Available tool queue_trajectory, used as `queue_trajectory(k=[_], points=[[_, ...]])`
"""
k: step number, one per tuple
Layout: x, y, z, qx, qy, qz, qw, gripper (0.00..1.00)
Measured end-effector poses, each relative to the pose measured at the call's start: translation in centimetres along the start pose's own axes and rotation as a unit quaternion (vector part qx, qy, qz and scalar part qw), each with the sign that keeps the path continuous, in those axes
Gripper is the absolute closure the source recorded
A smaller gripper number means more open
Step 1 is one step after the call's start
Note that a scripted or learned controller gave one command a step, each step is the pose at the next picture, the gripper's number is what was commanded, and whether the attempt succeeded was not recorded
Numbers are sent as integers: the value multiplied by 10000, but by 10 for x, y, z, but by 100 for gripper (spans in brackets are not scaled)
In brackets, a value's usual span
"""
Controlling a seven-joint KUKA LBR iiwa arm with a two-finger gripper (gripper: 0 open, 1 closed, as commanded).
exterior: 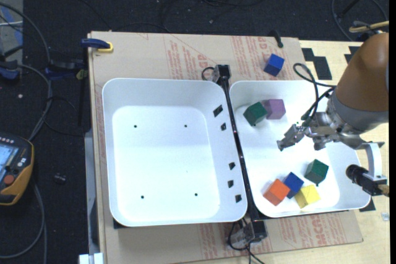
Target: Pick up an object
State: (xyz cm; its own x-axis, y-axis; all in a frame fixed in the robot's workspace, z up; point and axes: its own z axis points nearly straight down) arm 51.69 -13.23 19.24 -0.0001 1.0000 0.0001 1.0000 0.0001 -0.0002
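Note:
My gripper (302, 141) hangs over the middle of the right bin (354, 200), open, with nothing between its fingers. A green block (254, 114) and a purple block (275, 108) sit touching each other in the bin's far left part, up and to the left of the gripper. Nearer the front lie a dark green block (317, 171), a blue block (294, 182), an orange block (276, 191) and a yellow block (307, 196), clustered below the gripper.
The left bin (117, 133) stands beside the right one, with a black divider (234, 133) between them. A blue cube (273, 64) lies on the bench behind the right bin. The arm's orange band (368, 71) enters from the right.

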Motion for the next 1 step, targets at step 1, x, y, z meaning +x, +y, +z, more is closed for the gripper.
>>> queue_trajectory(k=[1], points=[[-31,4,60,23,2,116,9999,0]])
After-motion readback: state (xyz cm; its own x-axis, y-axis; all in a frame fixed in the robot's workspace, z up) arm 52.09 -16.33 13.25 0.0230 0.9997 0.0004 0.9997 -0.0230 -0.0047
